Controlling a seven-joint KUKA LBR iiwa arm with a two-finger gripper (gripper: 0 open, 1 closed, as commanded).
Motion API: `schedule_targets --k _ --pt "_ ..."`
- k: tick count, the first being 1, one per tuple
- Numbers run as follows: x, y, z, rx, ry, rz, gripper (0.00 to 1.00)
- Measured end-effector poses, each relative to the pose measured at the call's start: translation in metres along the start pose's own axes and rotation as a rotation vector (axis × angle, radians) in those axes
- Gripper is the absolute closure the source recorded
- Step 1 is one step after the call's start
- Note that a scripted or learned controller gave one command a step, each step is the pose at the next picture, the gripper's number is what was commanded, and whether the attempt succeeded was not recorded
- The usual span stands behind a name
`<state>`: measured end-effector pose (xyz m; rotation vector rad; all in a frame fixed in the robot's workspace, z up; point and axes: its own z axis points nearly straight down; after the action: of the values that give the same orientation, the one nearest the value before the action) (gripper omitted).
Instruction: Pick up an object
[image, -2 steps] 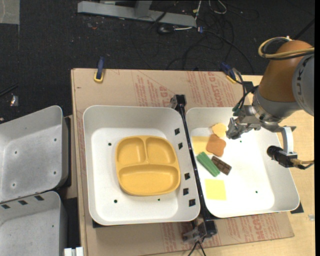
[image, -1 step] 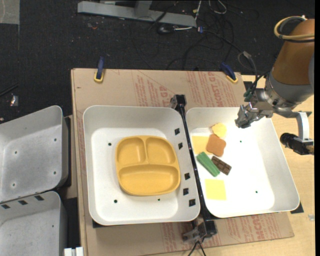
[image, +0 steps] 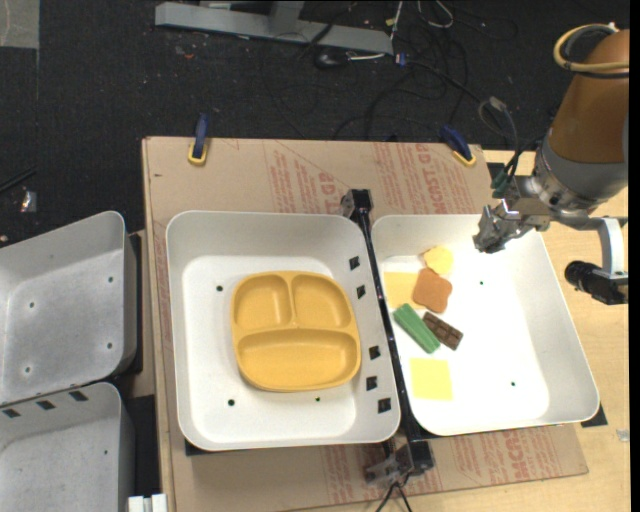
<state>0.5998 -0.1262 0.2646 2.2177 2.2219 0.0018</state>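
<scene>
**Arm poised over the right bin's far corner, food pieces apart from it**

The gripper (image: 493, 232) hangs over the far right part of the right bin (image: 520, 400), its dark fingers pointing down and toward the bin's middle. Whether they are spread or closed cannot be told from this slant; nothing shows between them. Above it the wrist rises to the right into the arm's orange band (image: 590, 110).

Near the gripper, toward the bin's left side, lies a cluster of toy food pieces. Closest is a pale yellow piece (image: 438, 261), with an orange-brown piece (image: 433, 291) touching it just in front. A flat yellow slab (image: 399, 288) lies beside the divider. In front of these, a green bar (image: 415, 328) and a dark brown bar (image: 442, 330) lie side by side, both slanted. A yellow square (image: 431, 379) sits apart, nearest the camera.

The left bin (image: 190, 400) holds a yellow divided plate (image: 296, 331) with three compartments.
</scene>
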Motion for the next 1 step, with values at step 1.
schedule_targets --k 1 --pt "0.0548 -0.0023 0.0137 0.003 0.001 -0.004 1.0"
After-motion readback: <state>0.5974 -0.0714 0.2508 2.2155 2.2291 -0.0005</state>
